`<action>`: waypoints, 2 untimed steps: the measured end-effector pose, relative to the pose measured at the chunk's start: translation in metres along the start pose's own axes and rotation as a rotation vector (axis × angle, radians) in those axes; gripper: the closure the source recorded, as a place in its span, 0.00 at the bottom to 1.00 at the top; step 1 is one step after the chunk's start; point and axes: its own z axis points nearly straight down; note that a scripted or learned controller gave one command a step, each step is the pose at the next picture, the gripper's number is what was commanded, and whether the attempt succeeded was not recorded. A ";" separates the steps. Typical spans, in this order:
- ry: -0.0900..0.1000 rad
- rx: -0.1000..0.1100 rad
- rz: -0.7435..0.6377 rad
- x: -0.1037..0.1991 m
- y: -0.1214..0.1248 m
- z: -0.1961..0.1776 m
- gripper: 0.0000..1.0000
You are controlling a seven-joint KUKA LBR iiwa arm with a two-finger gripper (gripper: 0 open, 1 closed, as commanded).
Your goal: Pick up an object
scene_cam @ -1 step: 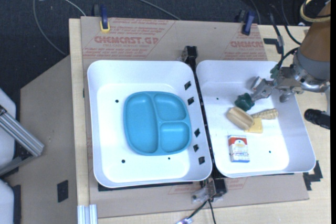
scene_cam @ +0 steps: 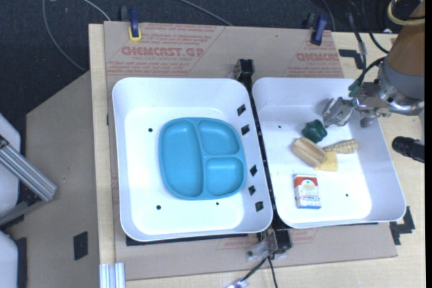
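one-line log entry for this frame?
gripper: above right bin, nothing held | nearest: green object | left bin: blue tray

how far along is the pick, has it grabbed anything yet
Nothing looks picked yet. The gripper sits low at the back of the right bin, beside the dark green object, with nothing visibly between its jaws. The tan block, corn cob piece and small red-and-white box lie in that bin. The blue divided plate sits in the left bin. Grasping and lifting remain.
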 end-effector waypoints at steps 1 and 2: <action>0.001 0.004 0.001 0.001 -0.001 0.062 0.00; -0.003 -0.009 -0.001 0.001 0.002 0.102 0.00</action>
